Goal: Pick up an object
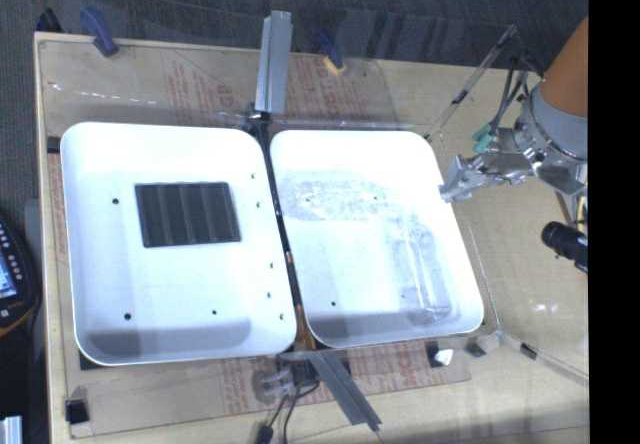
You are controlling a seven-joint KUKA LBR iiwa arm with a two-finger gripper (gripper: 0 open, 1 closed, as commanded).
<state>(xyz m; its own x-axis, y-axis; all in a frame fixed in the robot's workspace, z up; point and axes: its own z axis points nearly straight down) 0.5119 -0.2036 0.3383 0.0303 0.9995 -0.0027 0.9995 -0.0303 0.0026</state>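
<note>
Pale wooden counter (530,282), two white bins, hand off to the right edge with nothing visibly in it.

Nearest, toward the near right corner of the right bin (380,332), lies a clear bottle-like piece (422,272); see-through against white, it could easily be misjudged and slip away. Further back, the dark ribbed slab (188,213) lies flat mid-floor in the left bin (160,342), likely too low to pinch. A clear crinkled wrap (330,197) lies at the right bin's far side. Beyond, the hand (452,187) hovers by that bin's right rim, clenched or released I cannot tell; descending there risks striking the rim.
</note>
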